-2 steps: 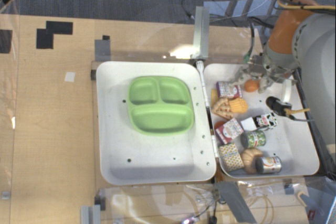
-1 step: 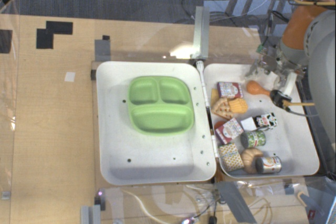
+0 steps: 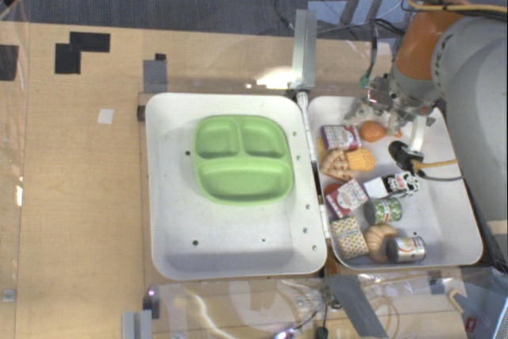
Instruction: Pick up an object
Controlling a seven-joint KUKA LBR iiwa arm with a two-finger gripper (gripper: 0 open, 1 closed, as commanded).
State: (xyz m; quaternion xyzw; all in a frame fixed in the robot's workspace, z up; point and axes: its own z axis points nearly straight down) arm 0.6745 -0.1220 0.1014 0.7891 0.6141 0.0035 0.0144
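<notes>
Honestly, I see my gripper (image 3: 386,112) low beside the orange ball (image 3: 373,130) in the right bin (image 3: 460,234); its grip I cannot tell, nothing visibly lifted yet.

I count two white bins (image 3: 159,194) side by side — one green tray (image 3: 242,159) in the left. In the right bin (image 3: 456,226) I see two cans (image 3: 386,211), two red packets (image 3: 341,137) — one orange ball (image 3: 372,130).

The green tray (image 3: 241,158) looks like smooth matt plastic. The white bins (image 3: 171,194) are smooth, faintly glossy plastic. The bench (image 3: 71,186) looks like pale wood. The cans (image 3: 386,211) have shiny metal ends.
</notes>
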